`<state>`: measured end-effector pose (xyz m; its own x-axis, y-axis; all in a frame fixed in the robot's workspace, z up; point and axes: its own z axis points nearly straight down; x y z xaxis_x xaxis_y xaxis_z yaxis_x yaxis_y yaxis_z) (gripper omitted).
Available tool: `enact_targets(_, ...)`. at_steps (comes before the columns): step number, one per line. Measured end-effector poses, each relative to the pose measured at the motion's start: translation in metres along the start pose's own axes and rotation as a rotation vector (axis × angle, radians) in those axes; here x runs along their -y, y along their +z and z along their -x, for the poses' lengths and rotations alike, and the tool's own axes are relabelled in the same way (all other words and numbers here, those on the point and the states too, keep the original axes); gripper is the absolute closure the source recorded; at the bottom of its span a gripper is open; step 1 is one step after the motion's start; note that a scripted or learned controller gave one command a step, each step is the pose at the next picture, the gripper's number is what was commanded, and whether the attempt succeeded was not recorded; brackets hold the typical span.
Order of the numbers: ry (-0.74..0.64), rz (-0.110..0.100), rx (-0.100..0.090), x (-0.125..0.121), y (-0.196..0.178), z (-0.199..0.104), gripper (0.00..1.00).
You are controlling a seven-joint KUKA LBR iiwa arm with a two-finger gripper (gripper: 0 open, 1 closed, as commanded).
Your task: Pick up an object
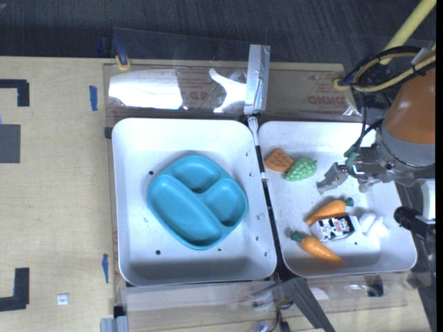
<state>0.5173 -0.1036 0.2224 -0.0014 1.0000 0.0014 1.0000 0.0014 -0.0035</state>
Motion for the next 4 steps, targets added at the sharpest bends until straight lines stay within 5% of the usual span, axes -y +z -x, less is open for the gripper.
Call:
enact_targets(1, -0.042, -0.002, 0.000, 0.018, 0.123, 0.011, 0.00)
enact_targets(2, 0.184, 0.005, 0.002, 0.037, 0.024, 0.024, 0.00)
enact_targets(3, -0.061, 0.022, 0.006, 0.032, 0.099, 0.078, 0.00)
enact_targets(4, -0.131, 0.017, 0.006, 0.033, 0.135, -0.009, 0.00)
